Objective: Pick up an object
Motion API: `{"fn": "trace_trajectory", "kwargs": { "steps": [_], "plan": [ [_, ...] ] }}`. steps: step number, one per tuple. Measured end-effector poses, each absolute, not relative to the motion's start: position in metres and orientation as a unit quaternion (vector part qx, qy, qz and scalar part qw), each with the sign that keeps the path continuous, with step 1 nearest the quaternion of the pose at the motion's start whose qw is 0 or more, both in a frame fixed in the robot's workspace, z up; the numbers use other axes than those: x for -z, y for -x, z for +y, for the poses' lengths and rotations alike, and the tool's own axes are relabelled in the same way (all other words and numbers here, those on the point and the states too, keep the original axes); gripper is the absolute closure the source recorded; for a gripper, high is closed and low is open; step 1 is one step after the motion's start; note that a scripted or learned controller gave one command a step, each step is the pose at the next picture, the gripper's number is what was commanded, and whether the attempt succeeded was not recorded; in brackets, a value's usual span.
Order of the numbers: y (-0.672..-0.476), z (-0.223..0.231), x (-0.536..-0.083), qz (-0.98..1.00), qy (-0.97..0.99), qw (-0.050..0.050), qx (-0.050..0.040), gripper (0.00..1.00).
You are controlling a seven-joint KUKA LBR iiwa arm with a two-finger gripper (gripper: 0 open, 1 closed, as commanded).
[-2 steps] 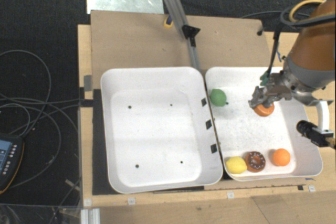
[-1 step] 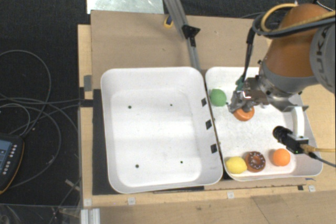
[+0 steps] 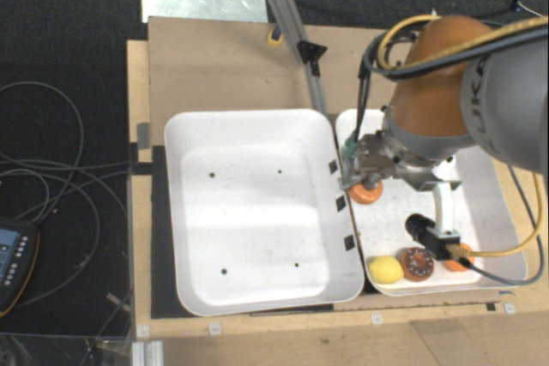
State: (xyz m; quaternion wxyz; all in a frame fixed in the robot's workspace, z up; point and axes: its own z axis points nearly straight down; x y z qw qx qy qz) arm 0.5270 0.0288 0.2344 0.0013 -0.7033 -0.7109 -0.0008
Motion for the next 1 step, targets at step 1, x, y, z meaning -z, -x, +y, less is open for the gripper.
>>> {"fn": "trace_trajectory", "kwargs": {
  "steps": [1],
  "plan": [
    [-0.5275, 0.0901, -0.2372, -0.711, 0.703, 0.001, 0.0016, 1.00]
  ]
}}
